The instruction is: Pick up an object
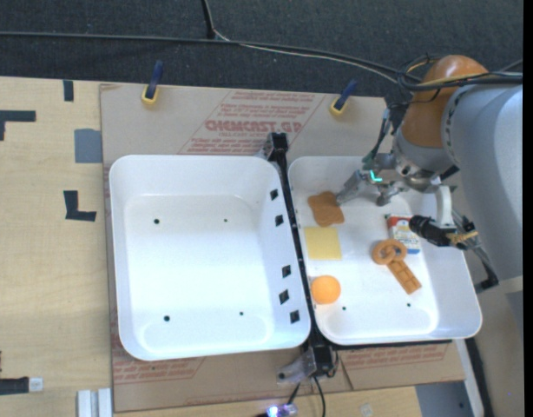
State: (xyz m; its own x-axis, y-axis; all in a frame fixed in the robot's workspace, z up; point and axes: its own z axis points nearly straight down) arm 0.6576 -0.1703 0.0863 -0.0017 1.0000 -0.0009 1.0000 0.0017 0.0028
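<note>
Single fixed camera above the bench, looking down at a slant, mid-range; both shallow white plastic bins (128,181) fully framed, grey arm (488,146) entering from the right.

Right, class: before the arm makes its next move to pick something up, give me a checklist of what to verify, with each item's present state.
1. Objects are within the right bin: ok. The brown piece, yellow square, orange ball and orange key-shaped toy all lie there.
2. Gripper is over the right bin: ok, near its upper left part.
3. Gripper is close to a target: ok, the brown piece is just beside it.
4. An object is between the fingers: cannot tell.
5. Objects lie apart for a clean grasp: not ok for the brown piece and yellow square, which lie nearly touching; ok for the ball.
</note>
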